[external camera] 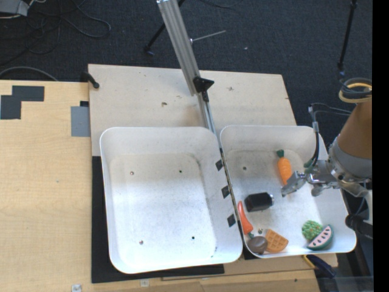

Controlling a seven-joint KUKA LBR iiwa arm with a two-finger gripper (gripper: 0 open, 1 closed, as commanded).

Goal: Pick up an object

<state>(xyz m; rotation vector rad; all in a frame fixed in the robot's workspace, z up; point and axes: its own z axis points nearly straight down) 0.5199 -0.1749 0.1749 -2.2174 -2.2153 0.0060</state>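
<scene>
Gripper (299,183) hanging low over the right bin (261,140), I see its metal fingers reaching in from the arm (355,142) at the view's right edge, their tips just beside the lower end of the toy carrot (284,167); nothing shows between them, and whether they stand apart or together I cannot tell at this size. I judge this the approach step of the pick: the carrot lies free on the bin floor near the right bin's middle, tilted a little, green top toward the back wall. Other candidates lie in the same bin: a black block (259,201) near the centre, a red chili (244,218) along the divider, a brown round piece (258,244) and a waffle (276,241) at the front wall, a green broccoli-like piece (312,229) touching a watermelon slice (321,238) at the front right. The left bin (115,163) sits beside it on the tabletop (146,90). Next, as I read it, the gripper must centre over the carrot's body, straddle it across its narrow width, descend and close before lifting.
</scene>
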